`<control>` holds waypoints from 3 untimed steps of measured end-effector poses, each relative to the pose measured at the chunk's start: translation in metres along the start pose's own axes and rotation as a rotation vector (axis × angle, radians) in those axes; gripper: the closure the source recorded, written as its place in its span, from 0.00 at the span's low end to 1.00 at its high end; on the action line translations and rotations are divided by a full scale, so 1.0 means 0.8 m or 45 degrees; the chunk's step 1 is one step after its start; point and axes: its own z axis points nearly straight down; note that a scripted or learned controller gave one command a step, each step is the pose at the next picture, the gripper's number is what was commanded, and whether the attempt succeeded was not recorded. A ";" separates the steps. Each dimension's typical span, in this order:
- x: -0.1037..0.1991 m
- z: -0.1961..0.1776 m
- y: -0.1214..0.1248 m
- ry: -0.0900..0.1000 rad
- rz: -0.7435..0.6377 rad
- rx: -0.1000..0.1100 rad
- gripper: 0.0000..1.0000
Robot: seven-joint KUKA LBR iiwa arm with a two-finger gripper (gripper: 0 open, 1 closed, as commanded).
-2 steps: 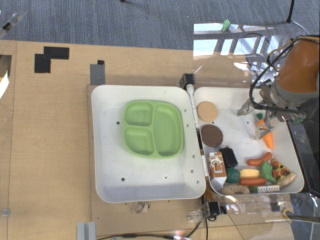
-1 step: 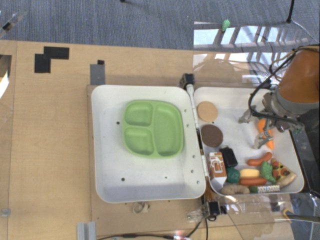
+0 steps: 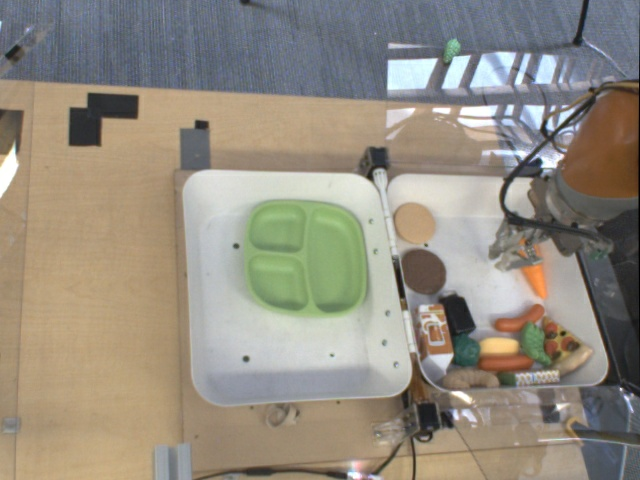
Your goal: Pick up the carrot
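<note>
Along the near wall of the right bin lies a cluster of toy food: a red sausage, a yellow piece, a green leafy piece, a pizza slice, a small orange-and-white carton and a black block. Farther back in the same bin sit a dark brown disc and, beyond it, a tan disc, close together by the bin's left wall. The carrot lies toward the bin's right side, tip pointing to the near wall. The gripper hangs directly over the carrot's upper end; whether it touches or clasps the carrot cannot be told. The left bin holds a green divided plate, lying flat near its centre.
</note>
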 end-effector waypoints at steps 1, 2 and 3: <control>-0.006 -0.017 -0.001 -0.017 -0.004 0.007 1.00; 0.010 0.015 -0.001 0.009 -0.511 -0.004 1.00; -0.053 -0.055 0.084 0.009 -0.241 -0.011 1.00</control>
